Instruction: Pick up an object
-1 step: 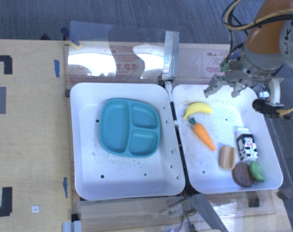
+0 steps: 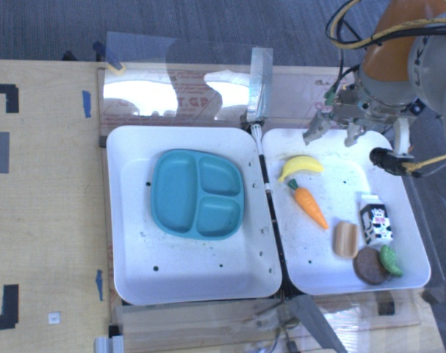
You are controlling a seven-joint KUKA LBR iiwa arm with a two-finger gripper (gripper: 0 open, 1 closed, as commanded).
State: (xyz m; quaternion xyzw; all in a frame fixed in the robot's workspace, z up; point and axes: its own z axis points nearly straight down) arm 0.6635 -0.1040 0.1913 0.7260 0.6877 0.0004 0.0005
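A pale wooden bench (image 2: 39,197) fills the left and middle of the frame, with black corner marks and short blue tape strips on its left part, and dark grey carpet beyond it along the top. Two shallow white plastic bins sit side by side on it. The left bin (image 2: 127,271) holds a teal plastic plate with three compartments (image 2: 197,194), lying flat near the bin's centre. A clear plastic screen with glare stands behind the bins, and an upright grey metal post (image 2: 260,83) rises at the seam between them.

The right bin (image 2: 311,267) carries the loose objects. A yellow toy banana (image 2: 301,167) lies in its upper left, with an orange toy carrot with a green top (image 2: 308,201) just below it. Toward the lower right sit a tan bread-like piece (image 2: 346,239), a small black-and-white cow-patterned carton (image 2: 375,223), a round brown cookie (image 2: 369,265) and a green leafy toy (image 2: 390,261), clustered closely.

The grey arm with its orange band (image 2: 399,31) enters from the upper right of the frame, yellow and black cables looping above it. Its two-finger gripper (image 2: 334,129) hangs over the upper edge of the right bin, fingers spread apart with nothing between them, above and to the right of the banana
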